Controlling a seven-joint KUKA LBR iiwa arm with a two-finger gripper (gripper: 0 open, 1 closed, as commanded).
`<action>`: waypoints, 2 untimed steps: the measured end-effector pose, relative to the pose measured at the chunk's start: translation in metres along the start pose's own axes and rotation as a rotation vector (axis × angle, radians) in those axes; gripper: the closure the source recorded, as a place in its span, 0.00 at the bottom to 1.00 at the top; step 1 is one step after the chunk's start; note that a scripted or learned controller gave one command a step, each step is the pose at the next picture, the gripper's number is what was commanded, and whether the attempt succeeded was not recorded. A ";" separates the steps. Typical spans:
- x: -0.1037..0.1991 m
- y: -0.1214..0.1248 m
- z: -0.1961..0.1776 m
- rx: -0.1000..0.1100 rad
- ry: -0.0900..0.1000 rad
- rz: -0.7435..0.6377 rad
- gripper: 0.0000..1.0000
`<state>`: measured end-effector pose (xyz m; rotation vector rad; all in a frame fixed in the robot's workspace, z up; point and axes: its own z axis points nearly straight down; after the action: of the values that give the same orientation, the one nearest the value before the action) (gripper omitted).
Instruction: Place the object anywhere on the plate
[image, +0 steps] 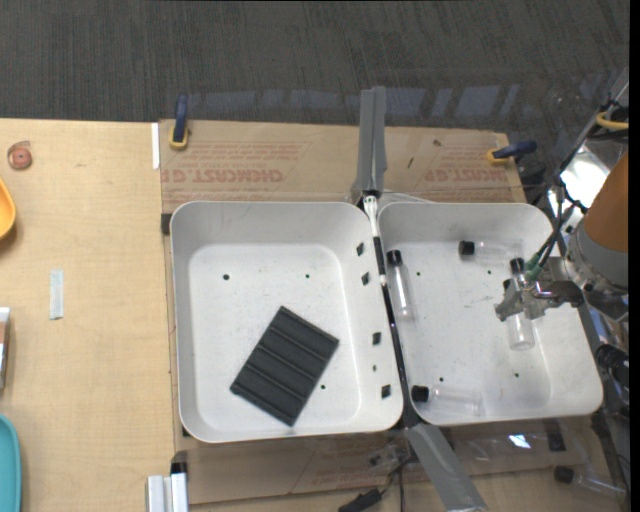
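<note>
Grey arm with orange band (608, 215) enters from the view's right and ends over the right shallow white bin (480, 212). The claw (522, 298) sits above the right half of that bin's floor. Whether it is open, closed or gripping anything: cannot tell, as metal parts and cables blur together there.

Clear plastic tube (520, 333), pale and hard to make out, lies directly on the near side of the claw, at or just under its tip. Contact cannot be judged.

Short clear tube with a black cap (468, 247): beyond the claw and a little to its left in the view, near the bin's far wall.

Long clear tube with a black cap at its far end (398, 287): well left of the claw, lying along the wall the bins share.

Fourth clear tube, black-capped (446, 401): nearer the camera than the claw and to its left, against the near wall.

Black ribbed rectangular plate (286, 364): far to the claw's left, lying flat and skewed on the floor of the left shallow white bin (200, 225), toward its near side. It is well apart from the claw and from all the tubes.

Brown cardboard sheet (260, 165) lies under both bins.
</note>
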<state>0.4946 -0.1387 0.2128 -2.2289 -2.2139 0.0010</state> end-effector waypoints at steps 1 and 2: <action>0.082 0.047 0.023 0.004 -0.001 -0.012 1.00; 0.153 0.064 0.004 0.004 -0.003 0.297 1.00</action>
<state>0.5593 0.0141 0.2084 -2.5310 -1.8594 0.0094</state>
